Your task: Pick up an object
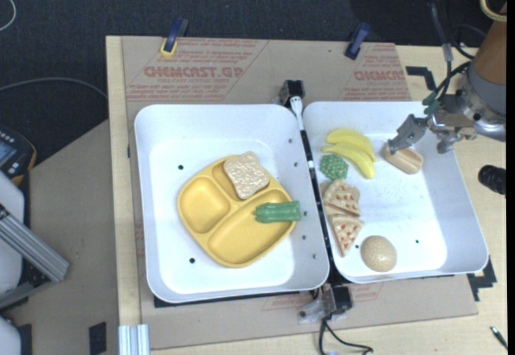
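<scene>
Arm (491, 63): we see it reaching in from the right, its wrist hanging over the far right corner of the right bin.
Gripper (418, 136): we see one grey finger slanting down to the left and a second dark part to its right, both above the bread roll. We cannot tell whether the fingers are spread or pressed together, and nothing shows between them.
Bread roll (403, 159): we find this small tan toy roll on the floor of the right bin, far side, right of the banana, just beneath the finger tip. Whether the tip touches it we cannot tell.
Right bin (451, 216): white and shallow; its left half carries most of the toy food.
Banana (354, 150): yellow, at the far left of the right bin, curving toward the right.
Green vegetable (333, 166): a knobbly round piece, touching the banana's near side.
Pizza slices (342, 212): two wedges, one nearer than the other, lying along the left wall just near of the green piece.
Round bun (377, 253): beige, in the near part of the right bin, just right of the nearer pizza slice.
Left bin (161, 152): white, holding a yellow divided plate (213, 220).
Cracker (246, 174): a tan, speckled square on the plate's far compartment.
Green pickle (278, 212): lying across the plate's right rim.
Bench (129, 88): brown board under both bins, with printed red lettering along the far edge.
</scene>
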Robot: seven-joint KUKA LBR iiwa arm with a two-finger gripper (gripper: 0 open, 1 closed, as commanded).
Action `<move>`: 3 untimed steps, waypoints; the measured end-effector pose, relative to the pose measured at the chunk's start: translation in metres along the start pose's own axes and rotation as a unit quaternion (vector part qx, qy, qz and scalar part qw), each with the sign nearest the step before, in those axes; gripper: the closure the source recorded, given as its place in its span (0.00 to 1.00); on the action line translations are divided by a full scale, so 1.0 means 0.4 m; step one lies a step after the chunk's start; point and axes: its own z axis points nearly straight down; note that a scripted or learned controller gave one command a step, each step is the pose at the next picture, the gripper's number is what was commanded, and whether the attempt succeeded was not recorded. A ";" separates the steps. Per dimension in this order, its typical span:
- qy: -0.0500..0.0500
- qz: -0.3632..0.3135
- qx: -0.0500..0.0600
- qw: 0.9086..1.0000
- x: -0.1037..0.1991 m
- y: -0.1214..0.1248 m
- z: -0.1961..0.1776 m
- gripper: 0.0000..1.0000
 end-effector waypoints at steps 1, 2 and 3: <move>0.003 0.000 0.008 1.000 0.103 -0.086 0.366 0.00; 0.001 -0.003 -0.001 1.000 0.258 -0.171 0.177 0.00; 0.000 0.000 -0.002 1.000 0.249 -0.166 0.159 1.00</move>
